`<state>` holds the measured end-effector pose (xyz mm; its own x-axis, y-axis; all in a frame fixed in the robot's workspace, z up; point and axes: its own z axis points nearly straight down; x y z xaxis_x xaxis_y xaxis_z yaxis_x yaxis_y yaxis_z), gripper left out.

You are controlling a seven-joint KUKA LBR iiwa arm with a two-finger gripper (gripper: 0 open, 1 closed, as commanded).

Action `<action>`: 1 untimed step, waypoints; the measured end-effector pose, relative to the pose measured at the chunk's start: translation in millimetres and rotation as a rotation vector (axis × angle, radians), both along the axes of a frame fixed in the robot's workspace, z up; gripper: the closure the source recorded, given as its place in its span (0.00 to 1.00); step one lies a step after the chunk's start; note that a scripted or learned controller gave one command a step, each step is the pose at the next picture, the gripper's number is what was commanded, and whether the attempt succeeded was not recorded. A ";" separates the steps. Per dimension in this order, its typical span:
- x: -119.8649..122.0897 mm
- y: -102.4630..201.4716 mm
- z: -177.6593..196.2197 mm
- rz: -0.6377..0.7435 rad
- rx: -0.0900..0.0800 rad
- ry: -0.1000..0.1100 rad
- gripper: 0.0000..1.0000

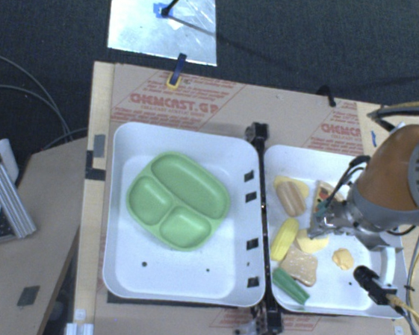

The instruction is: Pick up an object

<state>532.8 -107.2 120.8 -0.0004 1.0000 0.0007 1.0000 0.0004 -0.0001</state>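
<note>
your targets sit in the right bin (344, 302): tan hot dog (291, 196) near top left, yellow corn (285, 238) below it, pale yellow piece (312, 243) beside the corn, toast slice (299, 267), green stick (290, 285) at front, small orange bit (343, 258)

the left bin (120, 190) bears a green divided plate (179, 199). in the right bin (344, 306) lie a hot dog (290, 196), a corn cob (285, 238), toast (300, 266) and a green stick (290, 286). the gripper (322, 222) hangs low just beside the corn cob.
</note>
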 end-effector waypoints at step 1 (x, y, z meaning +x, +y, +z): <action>-16.5 80.9 67.0 0.012 0.003 -0.006 1.00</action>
<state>516.3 -26.3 187.9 -0.0122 0.9999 0.0040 0.9999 0.0122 0.0061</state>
